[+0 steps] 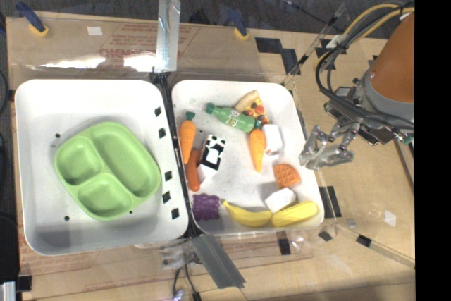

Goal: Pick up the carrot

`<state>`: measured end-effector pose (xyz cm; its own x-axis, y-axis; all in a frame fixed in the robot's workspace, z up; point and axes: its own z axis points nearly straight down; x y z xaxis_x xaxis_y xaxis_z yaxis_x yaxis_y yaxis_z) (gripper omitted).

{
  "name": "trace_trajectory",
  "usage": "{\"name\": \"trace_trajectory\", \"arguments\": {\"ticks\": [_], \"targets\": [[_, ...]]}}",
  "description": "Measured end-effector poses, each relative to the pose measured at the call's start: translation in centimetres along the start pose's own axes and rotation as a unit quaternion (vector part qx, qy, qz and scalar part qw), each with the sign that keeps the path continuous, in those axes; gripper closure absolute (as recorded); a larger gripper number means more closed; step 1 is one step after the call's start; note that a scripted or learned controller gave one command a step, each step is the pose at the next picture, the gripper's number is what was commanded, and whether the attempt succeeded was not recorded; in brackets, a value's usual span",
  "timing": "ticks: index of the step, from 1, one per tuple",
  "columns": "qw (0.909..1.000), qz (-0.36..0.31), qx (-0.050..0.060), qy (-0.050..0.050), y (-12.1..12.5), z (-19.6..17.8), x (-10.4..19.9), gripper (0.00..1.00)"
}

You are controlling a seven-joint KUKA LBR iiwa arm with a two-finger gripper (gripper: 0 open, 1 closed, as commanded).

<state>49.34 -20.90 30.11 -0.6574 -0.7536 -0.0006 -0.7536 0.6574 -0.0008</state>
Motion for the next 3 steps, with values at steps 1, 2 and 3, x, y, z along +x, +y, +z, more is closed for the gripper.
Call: {"name": "trace_trajectory", "arguments": {"ticks": [1,2,3], "targets": [[0.9992,-0.040,0.000,0.000,0.3,1.6,0.2,1.00],[0.9990,-0.044,0.001,0.000,0.2,0.5,0.0,1.00],[0.9849,-0.173,0.002,-0.001,1.1,-0.9,1.0,1.00]]}}
